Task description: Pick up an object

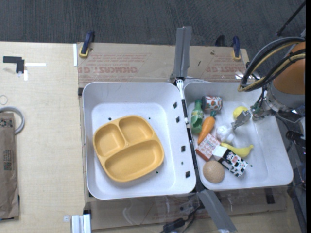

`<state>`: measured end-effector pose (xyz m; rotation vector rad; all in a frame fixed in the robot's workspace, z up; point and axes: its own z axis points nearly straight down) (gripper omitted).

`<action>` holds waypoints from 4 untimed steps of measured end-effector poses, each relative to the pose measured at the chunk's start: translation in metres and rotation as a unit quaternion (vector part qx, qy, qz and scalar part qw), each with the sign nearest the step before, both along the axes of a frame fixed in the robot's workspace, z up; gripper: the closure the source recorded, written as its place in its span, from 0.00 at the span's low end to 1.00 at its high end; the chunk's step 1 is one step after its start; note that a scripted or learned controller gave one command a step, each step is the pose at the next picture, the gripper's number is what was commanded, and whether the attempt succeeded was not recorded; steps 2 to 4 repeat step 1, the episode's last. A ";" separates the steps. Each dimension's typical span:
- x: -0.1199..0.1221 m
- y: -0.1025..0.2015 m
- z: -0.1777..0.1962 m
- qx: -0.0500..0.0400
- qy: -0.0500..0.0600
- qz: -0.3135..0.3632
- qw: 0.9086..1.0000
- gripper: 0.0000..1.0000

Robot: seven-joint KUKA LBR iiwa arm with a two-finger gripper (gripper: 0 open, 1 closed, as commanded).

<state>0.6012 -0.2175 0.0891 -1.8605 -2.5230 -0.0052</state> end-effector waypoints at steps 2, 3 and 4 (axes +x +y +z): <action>-0.004 -0.004 0.023 -0.003 -0.002 0.002 1.000 0.00; -0.004 -0.004 0.023 -0.003 -0.002 0.002 1.000 0.00; -0.004 -0.004 0.023 -0.003 -0.002 0.002 1.000 0.00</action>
